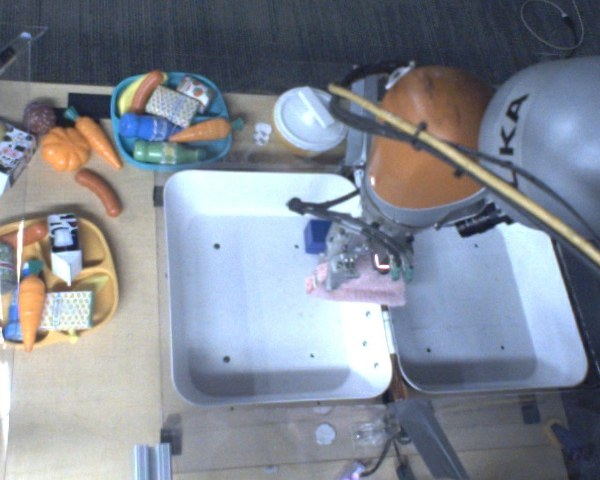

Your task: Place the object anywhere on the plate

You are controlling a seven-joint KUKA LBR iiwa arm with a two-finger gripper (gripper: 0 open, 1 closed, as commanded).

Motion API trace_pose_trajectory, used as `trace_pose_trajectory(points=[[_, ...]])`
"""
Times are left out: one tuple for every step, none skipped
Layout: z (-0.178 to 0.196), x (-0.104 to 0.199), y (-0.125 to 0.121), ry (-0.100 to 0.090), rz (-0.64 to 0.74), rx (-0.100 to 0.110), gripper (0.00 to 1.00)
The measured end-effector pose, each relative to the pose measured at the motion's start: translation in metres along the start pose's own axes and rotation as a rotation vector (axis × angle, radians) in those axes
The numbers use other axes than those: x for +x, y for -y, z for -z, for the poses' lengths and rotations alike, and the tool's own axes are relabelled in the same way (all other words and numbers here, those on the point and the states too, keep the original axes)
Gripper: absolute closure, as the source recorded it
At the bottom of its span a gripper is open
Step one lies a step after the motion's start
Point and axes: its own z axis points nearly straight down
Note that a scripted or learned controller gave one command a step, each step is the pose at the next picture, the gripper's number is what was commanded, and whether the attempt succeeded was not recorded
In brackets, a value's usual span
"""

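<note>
Arm (450, 138) is reaching in from the right, gripper (365, 258) down over the right edge of the left bin (230, 298). Can't tell how the gripper stands, too cluttered. Pink plate (355, 288) lies right under it, by the wall shared with the right bin (500, 348). Small blue object (316, 236) sits just up-left of the gripper, beside the plate

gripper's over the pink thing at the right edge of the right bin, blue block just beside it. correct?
Not quite. It's the left bin, not the right. In the camera view the gripper sits over the pink object at that bin's right edge, with the blue block just beside it, up and to the left. The right bin lies past the dividing rims.
</note>
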Motion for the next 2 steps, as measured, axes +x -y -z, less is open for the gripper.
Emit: trace_pose_trajectory(points=[[0.0077, 0.0294, -0.0412, 0.0, 0.005, -0.001, 1.0], [0.0078, 0.0292, -0.0411, 0.0, 0.005, -0.001, 0.0]])
